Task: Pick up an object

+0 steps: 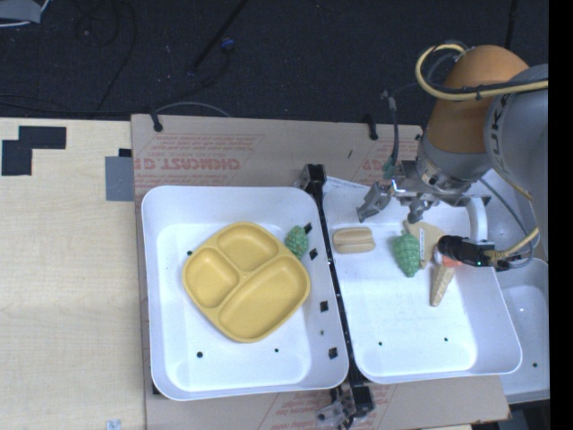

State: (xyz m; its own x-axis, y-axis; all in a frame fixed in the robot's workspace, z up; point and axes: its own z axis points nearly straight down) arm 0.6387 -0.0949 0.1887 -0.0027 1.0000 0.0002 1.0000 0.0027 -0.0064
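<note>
1. Hand state. My hand (389, 215) hangs over the far part of the right bin (421, 334), at the end of my grey arm (524, 124) with its orange band. The two fingers (371, 206) are spread wide and point down toward the bin floor. The gap between them is bare, so the hand holds nothing.

2. Items close to the hand. All of these lie on the floor of the right bin.
- A tan bun (354, 239) lies just on the camera side of the hand, offset toward the left bin. It is near the fingertip on that side but apart from it.
- A green knobbly item (406, 253) lies on the camera side of the other fingertip, close to it. I cannot tell whether the two touch.
- A pale wedge (428, 234) rests just beside the green knobbly item, on the side away from the tan bun.
- A tan cone (440, 285) lies farther from the hand, with its narrow tip toward the camera.

3. Items well apart from the hand. The left bin (170, 339) stands on the surface (72, 267) against the right bin. A yellow divided plate (246, 280) with three compartments lies in its middle. A small green item (296, 238) sits at the plate's rim on the side toward the hand, near the wall between the bins
</note>
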